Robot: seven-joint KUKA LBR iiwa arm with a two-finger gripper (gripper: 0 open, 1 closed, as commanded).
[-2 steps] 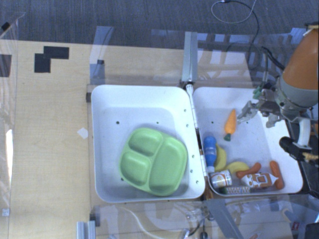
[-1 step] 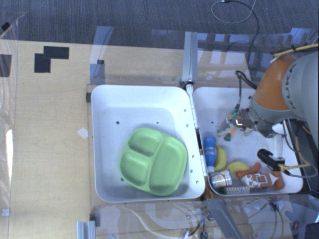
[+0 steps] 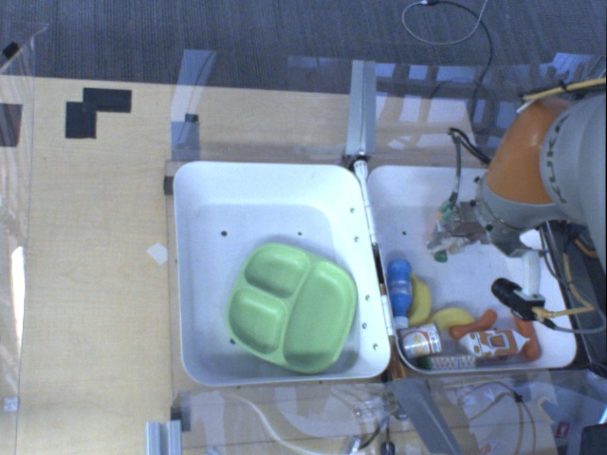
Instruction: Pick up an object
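The end effector (image 3: 453,233) is hung over the right bin (image 3: 417,192), above bare floor. Its opening cannot be told; nothing is seen held. The objects are heaped along the near wall, by the bottle (image 3: 399,285).

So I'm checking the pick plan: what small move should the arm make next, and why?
Probably shift the hand toward the near edge and lower it over the blue bottle. It hangs above bare floor of the right bin, while the objects crowd the near edge.

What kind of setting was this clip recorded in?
Most likely a robotics lab bench for bin-picking trials. Two white bins sit side by side on a wooden bench with clear guard panels, a grey and orange arm reaches in, and cables trail over blue carpet.
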